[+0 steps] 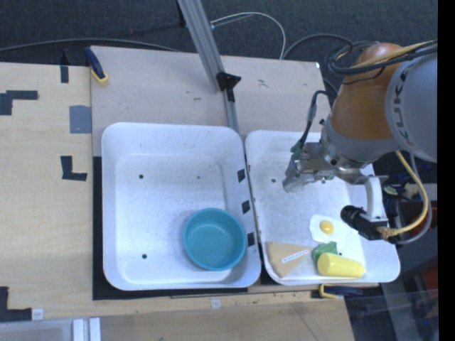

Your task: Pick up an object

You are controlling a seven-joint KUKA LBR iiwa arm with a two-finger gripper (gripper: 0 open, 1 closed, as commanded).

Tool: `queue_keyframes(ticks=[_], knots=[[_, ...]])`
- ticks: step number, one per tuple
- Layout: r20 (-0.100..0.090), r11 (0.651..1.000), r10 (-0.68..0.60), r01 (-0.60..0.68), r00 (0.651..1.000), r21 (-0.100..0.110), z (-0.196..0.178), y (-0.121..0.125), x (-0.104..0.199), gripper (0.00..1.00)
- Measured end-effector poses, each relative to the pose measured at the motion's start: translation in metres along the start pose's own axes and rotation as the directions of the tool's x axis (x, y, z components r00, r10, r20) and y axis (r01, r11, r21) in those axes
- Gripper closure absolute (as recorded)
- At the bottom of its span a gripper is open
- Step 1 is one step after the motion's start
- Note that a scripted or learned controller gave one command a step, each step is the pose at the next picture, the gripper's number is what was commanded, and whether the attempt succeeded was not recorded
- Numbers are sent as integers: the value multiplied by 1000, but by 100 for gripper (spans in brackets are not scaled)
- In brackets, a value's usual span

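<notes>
My gripper (294, 181) hangs over the upper middle of the right bin (264, 155), above bare white floor, with nothing seen between its fingers. Below it, near the bin's front edge, lie a fried-egg toy (323, 226), a tan cheese wedge (286, 256) and a yellow corn cob with a green end (337, 262). A blue bowl (214, 239) sits upright in the front right part of the left bin (121, 155).
A grey metal pole (206, 41) slants down from the top to the gap between the bins. Cables loop on the bench behind the right bin. A black clamp part (359, 222) juts from the arm over the right bin's right side.
</notes>
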State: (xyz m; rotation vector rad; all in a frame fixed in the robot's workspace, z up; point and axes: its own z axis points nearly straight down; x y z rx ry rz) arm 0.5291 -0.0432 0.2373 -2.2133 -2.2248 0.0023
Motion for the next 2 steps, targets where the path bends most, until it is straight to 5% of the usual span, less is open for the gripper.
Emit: queue_keyframes(ticks=[2], knots=[[0,1000,-1,1,1000,1,22,-12,103,100]])
